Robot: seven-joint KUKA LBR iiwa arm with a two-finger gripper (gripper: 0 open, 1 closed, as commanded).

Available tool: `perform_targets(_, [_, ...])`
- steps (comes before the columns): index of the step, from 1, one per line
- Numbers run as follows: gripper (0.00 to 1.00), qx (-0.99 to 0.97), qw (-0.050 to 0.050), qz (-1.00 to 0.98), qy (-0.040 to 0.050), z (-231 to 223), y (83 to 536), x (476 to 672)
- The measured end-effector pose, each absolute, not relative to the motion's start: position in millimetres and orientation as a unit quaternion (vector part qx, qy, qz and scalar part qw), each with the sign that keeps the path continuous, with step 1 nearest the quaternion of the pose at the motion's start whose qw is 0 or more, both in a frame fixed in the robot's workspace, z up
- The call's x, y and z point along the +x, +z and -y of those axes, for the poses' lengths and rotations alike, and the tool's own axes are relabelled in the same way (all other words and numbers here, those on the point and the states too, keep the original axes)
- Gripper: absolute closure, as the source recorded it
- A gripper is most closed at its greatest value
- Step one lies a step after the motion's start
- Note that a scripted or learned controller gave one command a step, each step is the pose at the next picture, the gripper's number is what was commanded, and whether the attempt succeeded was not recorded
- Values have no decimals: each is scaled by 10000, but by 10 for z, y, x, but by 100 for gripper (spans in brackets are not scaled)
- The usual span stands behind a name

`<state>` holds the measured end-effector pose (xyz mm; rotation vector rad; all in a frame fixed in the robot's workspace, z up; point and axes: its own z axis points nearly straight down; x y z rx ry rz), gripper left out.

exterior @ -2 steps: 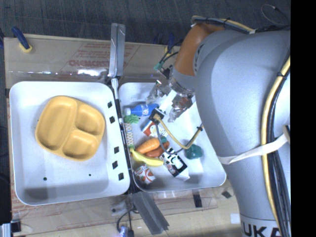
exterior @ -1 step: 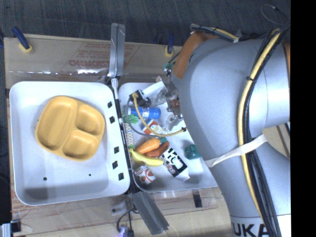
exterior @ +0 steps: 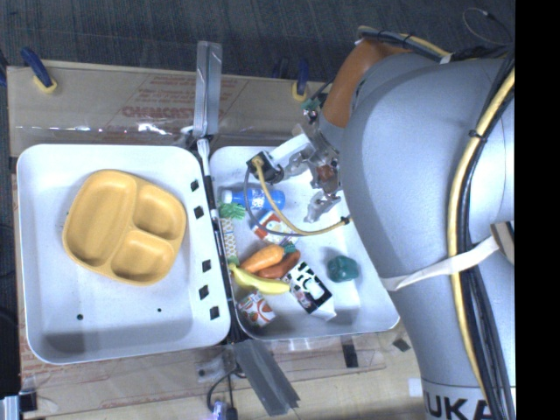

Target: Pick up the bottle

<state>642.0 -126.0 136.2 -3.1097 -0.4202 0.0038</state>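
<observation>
The bottle (exterior: 255, 201) is blue and clear with a white cap. It lies on its side at the left of the right bin (exterior: 372, 309), close to the divider. My gripper (exterior: 323, 191) hangs over the same bin, a little to the right of the bottle and apart from it. Its two metal fingers (exterior: 320, 206) stand spread, open, with nothing between them. A yellow cable (exterior: 302, 231) loops from the wrist down past the bottle.
Below the bottle lie a carrot (exterior: 269, 259), a banana (exterior: 257, 280), a black-and-white carton (exterior: 311, 290), a green lump (exterior: 343, 268) and a small round can (exterior: 255, 309). The left bin (exterior: 52, 322) holds a yellow divided plate (exterior: 125, 226).
</observation>
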Motion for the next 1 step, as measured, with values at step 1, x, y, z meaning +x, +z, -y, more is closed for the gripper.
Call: perform_targets(1, [0, -9871, 0, 1599, -20, 945, 980, 6452])
